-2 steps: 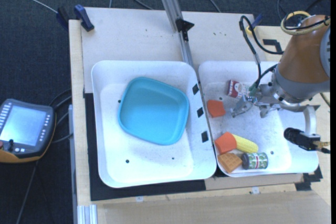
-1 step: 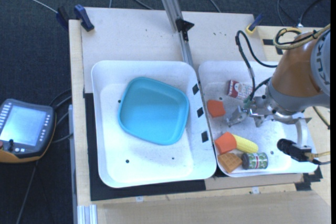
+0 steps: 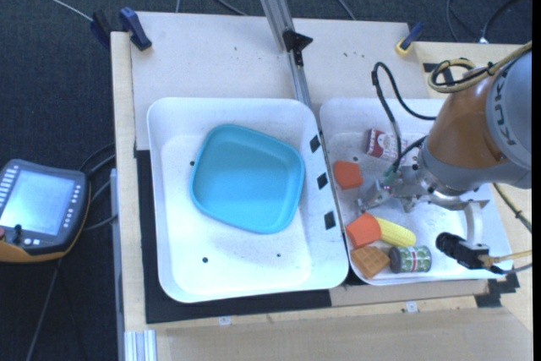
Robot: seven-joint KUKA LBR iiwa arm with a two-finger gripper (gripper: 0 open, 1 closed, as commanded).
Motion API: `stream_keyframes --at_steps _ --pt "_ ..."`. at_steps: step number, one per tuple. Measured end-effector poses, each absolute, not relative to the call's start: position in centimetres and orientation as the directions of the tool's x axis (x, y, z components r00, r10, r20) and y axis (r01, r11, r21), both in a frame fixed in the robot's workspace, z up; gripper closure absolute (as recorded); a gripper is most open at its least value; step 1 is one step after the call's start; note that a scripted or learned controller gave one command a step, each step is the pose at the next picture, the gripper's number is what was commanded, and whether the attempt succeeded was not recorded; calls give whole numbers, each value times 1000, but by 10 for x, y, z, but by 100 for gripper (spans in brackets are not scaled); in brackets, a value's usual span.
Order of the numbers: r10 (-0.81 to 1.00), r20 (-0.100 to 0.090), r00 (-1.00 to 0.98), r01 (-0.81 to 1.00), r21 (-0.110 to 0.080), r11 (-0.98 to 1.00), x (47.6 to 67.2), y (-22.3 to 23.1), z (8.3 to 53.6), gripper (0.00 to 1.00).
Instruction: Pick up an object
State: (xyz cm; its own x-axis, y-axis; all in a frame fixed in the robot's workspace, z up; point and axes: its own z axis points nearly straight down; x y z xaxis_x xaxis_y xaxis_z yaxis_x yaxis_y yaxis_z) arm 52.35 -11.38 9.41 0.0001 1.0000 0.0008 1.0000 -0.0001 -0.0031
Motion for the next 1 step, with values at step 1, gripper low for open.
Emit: stream_keyframes --at_steps 1 --pt "1000 0 0 1000 1 0 525 -114 106 100"
